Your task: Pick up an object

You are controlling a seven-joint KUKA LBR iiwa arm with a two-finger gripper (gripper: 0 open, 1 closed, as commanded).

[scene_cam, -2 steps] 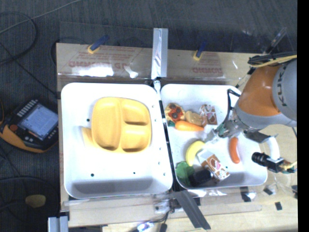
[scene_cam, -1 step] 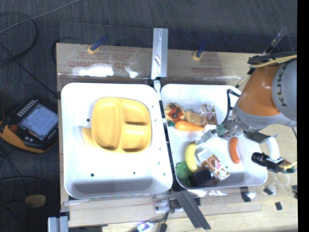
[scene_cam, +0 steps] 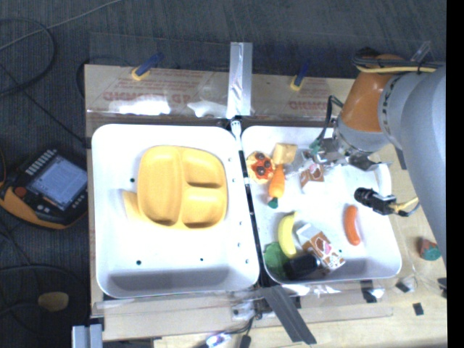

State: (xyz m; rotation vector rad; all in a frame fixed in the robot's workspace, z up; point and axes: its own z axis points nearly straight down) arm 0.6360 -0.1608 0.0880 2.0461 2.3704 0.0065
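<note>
Claw [scene_cam: 317,158], aperture impossible to tell, low beside small brown packet [scene_cam: 312,175]: probably light, crushable; pinch across flat sides.

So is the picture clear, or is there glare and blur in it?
In the camera view, soft overhead light; the white bins look bright and a little washed out, the yellow tray casts a faint shadow on its left, and small toys such as the carrot look slightly soft.

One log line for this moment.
gripper: low in right bin, far side | beside small brown item | carrot, banana, sausage lying loose
</note>
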